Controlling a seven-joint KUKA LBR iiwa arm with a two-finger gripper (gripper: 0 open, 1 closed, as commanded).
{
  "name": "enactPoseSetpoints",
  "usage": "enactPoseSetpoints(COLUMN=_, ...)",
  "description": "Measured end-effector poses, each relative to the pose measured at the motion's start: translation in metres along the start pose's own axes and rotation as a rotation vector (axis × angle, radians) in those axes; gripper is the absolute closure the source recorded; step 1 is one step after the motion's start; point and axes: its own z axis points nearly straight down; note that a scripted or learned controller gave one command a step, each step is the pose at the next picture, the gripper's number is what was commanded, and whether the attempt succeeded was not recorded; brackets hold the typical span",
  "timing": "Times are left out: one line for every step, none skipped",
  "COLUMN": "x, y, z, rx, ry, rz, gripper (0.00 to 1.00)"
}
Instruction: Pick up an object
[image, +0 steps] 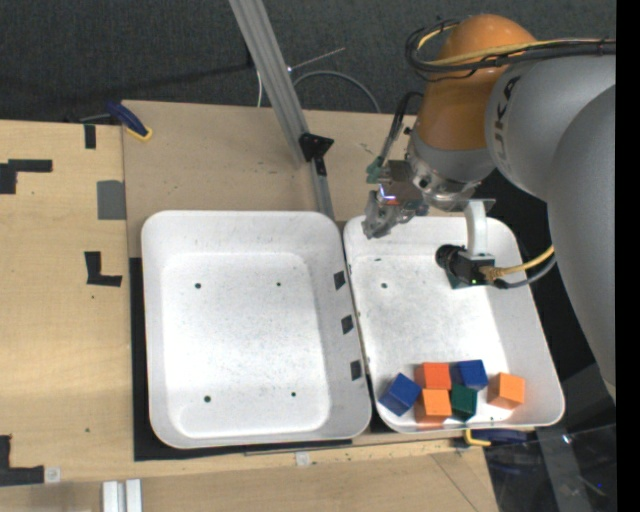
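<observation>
The arm (560, 110) is bulky and smooth, light grey, with a glossy orange band (465, 70) above the wrist. Thin yellow and black cables loop over that band. Below it sits a cluttered metal wrist block — the gripper (380, 222) — and beside it a white bracket carries a small black unit with a yellow cable.

Both white bins, the left bin (245, 325) and the right bin (440, 310), look like smooth moulded plastic with a soft sheen and fine dark speckling. The worktop (200, 160) reads as matt pale wood board. The blocks (450, 388) look matt. The arm (540, 90) shows glossy orange and satin grey casing.
</observation>
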Motion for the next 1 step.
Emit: enactPoseSetpoints(x=0.0583, y=0.0047, z=0.0142, rx=0.0, ry=0.0, rz=-0.001, gripper=1.0)
